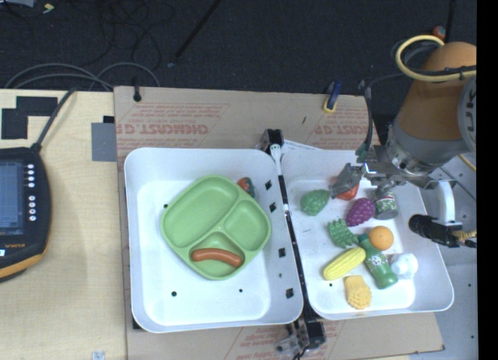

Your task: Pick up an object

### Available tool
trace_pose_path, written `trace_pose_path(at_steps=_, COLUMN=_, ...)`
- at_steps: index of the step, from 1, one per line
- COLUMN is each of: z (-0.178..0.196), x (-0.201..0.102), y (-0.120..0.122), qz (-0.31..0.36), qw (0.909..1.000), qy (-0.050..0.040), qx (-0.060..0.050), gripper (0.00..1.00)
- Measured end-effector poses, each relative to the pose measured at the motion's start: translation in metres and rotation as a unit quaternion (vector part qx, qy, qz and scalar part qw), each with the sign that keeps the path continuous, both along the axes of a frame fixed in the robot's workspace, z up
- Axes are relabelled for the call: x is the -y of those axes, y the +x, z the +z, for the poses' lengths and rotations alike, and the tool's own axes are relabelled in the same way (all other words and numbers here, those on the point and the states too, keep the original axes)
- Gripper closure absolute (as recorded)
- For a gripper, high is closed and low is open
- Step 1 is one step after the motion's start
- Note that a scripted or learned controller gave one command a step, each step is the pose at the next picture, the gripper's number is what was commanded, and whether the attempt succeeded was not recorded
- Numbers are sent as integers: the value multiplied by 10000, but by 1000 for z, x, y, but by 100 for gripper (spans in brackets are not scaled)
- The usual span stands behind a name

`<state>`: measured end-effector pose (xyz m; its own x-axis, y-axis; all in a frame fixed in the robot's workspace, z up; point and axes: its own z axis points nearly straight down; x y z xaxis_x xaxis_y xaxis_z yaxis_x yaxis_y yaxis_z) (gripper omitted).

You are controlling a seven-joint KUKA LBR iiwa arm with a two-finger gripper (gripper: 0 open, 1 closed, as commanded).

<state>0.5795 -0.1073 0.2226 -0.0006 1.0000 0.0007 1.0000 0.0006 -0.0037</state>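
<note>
My gripper (364,181) hangs over the back of the right bin (436,292), its fingers spread open and nothing held between them. A small red toy (350,193) lies just under the left finger (343,183). Purple grapes (360,211) and a grey can (387,207) sit right in front of the gripper. A green leafy toy (313,201) lies to its left. Nearer the front are a dark green piece (341,233), an orange (380,237), a corn cob (344,263), a green bottle (381,270) and a small yellow piece (357,291).
The left bin (148,288) holds a green divided plate (216,218) with a sausage (217,256) in its front compartment, and a small red toy (246,185) behind the plate. A black divider (286,226) separates the bins. A pendant (19,203) lies far left.
</note>
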Motion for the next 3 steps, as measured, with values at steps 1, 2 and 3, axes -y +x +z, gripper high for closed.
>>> trace_pose_path(at_steps=1, z=216, x=-19, y=-55, qz=9, qw=9999, qy=-9, qx=100, gripper=0)
trace_pose_path(at_steps=2, z=215, x=-19, y=-54, qz=18, qw=10000, qy=-9, qx=2, gripper=100)
trace_pose_path(at_steps=3, z=135, x=-78, y=-105, qz=21, qw=10000, qy=10, qx=-51, gripper=100)
